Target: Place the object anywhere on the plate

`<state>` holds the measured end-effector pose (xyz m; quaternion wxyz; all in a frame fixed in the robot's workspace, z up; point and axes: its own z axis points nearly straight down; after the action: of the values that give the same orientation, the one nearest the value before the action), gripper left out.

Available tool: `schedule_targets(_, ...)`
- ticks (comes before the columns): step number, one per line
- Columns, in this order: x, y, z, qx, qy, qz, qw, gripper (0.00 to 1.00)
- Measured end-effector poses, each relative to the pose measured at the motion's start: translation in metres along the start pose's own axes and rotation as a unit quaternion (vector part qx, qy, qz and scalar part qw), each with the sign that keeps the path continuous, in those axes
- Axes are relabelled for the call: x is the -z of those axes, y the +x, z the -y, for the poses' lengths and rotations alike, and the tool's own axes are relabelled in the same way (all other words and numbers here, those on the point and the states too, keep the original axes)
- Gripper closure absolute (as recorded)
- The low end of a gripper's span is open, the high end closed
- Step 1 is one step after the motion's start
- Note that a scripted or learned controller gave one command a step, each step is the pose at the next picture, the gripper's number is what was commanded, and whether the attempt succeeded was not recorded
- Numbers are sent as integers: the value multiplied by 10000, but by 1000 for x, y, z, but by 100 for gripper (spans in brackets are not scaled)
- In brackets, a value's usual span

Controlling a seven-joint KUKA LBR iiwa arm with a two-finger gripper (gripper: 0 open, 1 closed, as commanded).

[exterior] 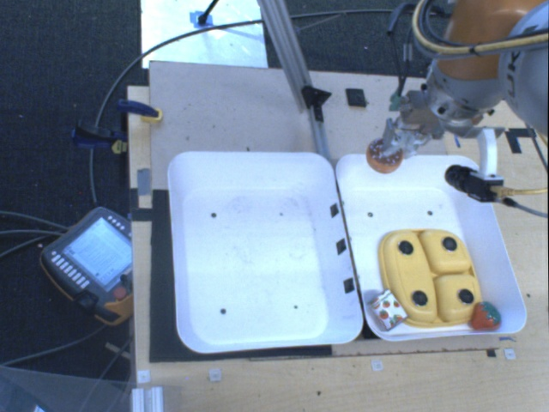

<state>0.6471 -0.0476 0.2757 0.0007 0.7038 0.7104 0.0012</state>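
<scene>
Object: you'll find a small round orange-brown piece (383,157) at the upper rim of the right bin (403,197), right under the gripper (396,141).
Grip: the fingertips reach down to its top, and it seems pinched between them (the blur keeps you from seeing the contact cleanly).
Arm: it enters from the upper right of the frame; orange band (493,7) high up, grey wrist angled down and left toward the bin's top edge.
Plate: yellow, glossy, moulded into four rounded sections with dark spots (429,277), in the lower part of the right bin, well apart from the object.
Neighbours: a patterned white block (388,309) touches the plate's lower left; a red strawberry-like piece (485,316) sits at its lower right.
Left bin: smooth white, shallow, rounded corners (184,230).
</scene>
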Motion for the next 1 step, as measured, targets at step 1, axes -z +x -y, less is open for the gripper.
schedule_targets(1, -15, 46, 16, -5, 16, 0, 10000, 100)
